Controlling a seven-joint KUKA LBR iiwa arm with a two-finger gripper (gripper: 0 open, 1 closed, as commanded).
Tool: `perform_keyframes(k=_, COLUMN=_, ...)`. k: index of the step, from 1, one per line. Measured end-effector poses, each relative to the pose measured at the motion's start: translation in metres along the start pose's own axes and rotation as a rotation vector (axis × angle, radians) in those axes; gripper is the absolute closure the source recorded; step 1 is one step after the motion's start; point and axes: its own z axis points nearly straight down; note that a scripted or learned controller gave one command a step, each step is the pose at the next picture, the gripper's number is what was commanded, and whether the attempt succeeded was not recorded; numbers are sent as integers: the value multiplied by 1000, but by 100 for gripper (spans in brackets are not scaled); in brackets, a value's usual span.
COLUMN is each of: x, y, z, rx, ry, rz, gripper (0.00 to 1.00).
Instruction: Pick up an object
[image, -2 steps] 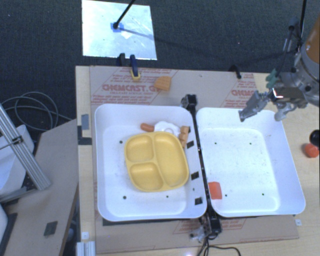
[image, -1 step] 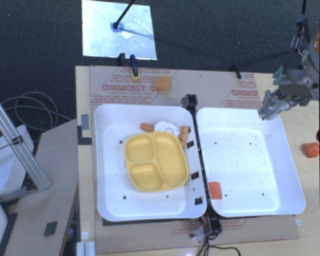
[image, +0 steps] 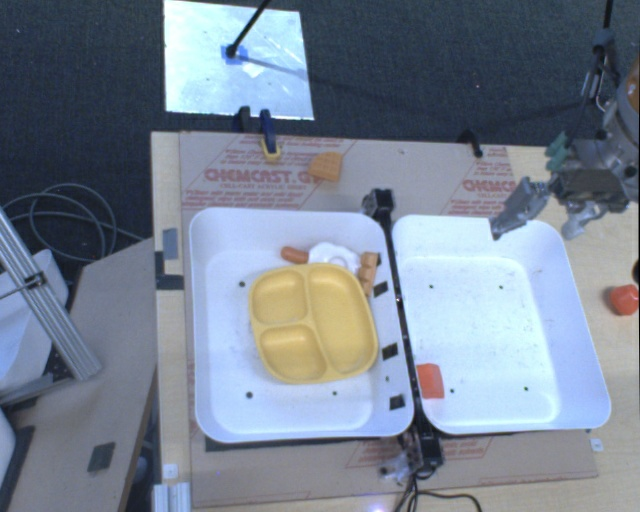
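The gripper (image: 546, 212) hangs open and empty over the right bin's (image: 575, 300) far right corner; a yellow divided plate (image: 312, 322) fills the left bin (image: 215, 300), perhaps covering smaller pieces.

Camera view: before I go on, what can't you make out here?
- White item in left bin: mostly hidden behind yellow divided plate.
- Gripper above right bin's far corner: blurred, finger state unclear.
- Arm: cut off by right edge.
- Orange block in right bin: too small to identify.
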Motion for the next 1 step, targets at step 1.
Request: perform_keyframes(k=1, x=0, y=1, z=-12, rx=-4, ry=0, rz=-5, gripper=100)
